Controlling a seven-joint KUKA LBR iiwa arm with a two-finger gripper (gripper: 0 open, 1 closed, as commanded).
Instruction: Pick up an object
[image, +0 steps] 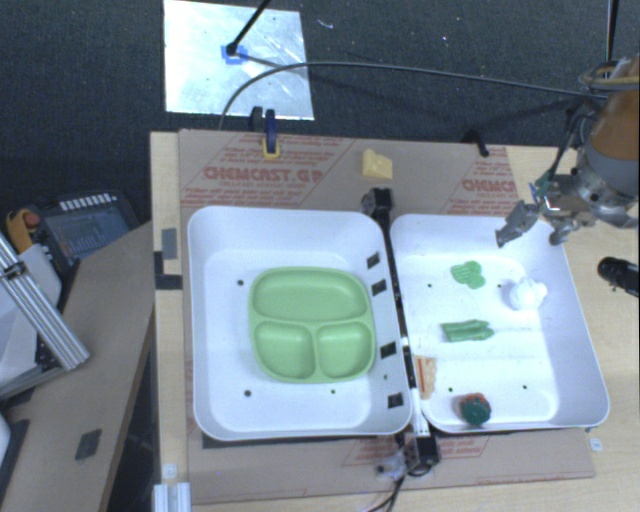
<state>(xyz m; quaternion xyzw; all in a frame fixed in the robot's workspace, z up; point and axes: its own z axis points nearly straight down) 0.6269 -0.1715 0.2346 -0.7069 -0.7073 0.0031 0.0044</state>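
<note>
The right bin (575, 340) holds several small items. A green leafy piece (466, 273) lies near its back, and a white lump (524, 293) sits to that piece's right. A green oblong piece (466, 330) lies mid-bin. An orange-white strip (426, 376) rests against the left wall, and a red and green ball (474, 407) sits at the front. My gripper (535, 230) hangs over the bin's back right corner, above and behind the white lump. It is open, with nothing between its fingers.
The left bin (215, 250) holds a green divided plate (308, 323). A yellow block (377, 164) lies on the cardboard behind the bins. Black clips join the two bins along the middle seam (392, 300). The arm's orange band (615, 120) is at the far right.
</note>
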